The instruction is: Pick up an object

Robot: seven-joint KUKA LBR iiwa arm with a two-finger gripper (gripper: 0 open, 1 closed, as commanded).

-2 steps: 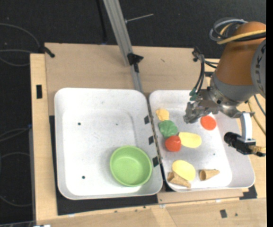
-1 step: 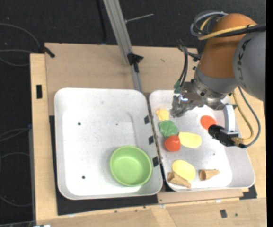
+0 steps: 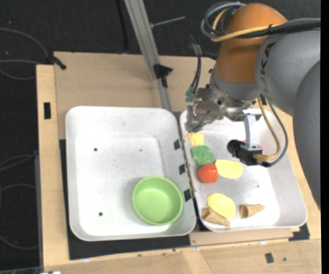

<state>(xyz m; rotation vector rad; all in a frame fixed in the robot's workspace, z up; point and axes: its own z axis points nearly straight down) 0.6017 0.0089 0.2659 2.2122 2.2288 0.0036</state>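
The right bin [image 3: 278, 207] holds several small toy foods: a small yellow piece [image 3: 196, 138] at its upper left, a green leafy piece [image 3: 202, 154] below it, a red tomato [image 3: 208, 173], a pale yellow lemon shape [image 3: 229, 168], a yellow piece [image 3: 222, 205] near the front, and two tan cone-like pieces [image 3: 251, 210]. My gripper [image 3: 195, 122] hangs at the bin's upper left corner, right above the small yellow piece. Its tips are too dark and small to read.
A green bowl [image 3: 157, 200] sits in the front right of the left bin [image 3: 96, 136]. A grey metal pole [image 3: 144, 36] slants down to the gap between the bins. The arm's orange band and grey body cover the right bin's far side.
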